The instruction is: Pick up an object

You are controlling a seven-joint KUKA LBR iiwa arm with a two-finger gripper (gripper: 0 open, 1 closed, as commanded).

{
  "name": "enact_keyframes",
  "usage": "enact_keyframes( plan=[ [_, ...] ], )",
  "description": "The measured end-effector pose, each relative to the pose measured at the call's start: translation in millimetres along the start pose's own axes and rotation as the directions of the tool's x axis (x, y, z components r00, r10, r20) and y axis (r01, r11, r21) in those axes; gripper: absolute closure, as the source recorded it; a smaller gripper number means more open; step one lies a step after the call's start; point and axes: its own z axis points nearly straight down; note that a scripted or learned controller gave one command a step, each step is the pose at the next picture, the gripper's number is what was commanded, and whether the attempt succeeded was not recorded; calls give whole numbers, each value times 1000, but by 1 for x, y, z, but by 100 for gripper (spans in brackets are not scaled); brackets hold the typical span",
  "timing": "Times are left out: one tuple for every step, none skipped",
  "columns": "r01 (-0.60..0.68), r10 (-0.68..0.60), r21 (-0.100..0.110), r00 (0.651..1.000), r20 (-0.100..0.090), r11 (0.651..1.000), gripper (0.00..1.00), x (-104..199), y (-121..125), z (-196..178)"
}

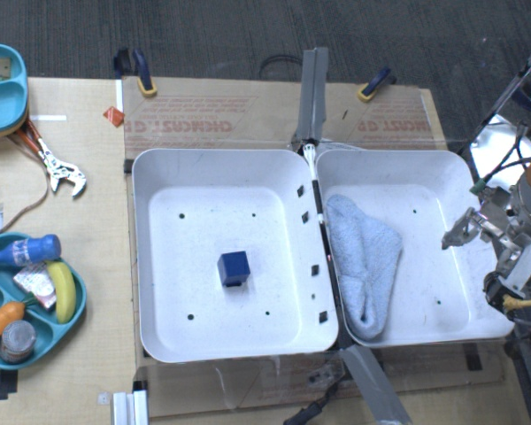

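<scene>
Dark carpet lay behind a cardboard-topped table [248,113] carrying two white bins side by side. Left bin [159,193]: a small blue cube [234,268] sat near its middle. Right bin [442,184]: a pale blue cloth [363,264] lay crumpled along its left wall. The gripper [465,228] hung over the right bin's right edge, holding nothing; whether it was open or closed, I cannot tell.

Pale metal claw [454,235] (thin, silvery fingers), black cables, orange patch above the wrist.
</scene>
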Motion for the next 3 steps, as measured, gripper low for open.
enact_keyframes(
  plan=[
    [-405, 405, -2, 914, 0, 914, 0, -9, 8, -44],
    [-611, 611, 0, 791, 1, 791, 0, 19, -15, -23],
    [-624, 624, -1, 782, 0, 782, 0, -8, 25, -27]
  ],
)
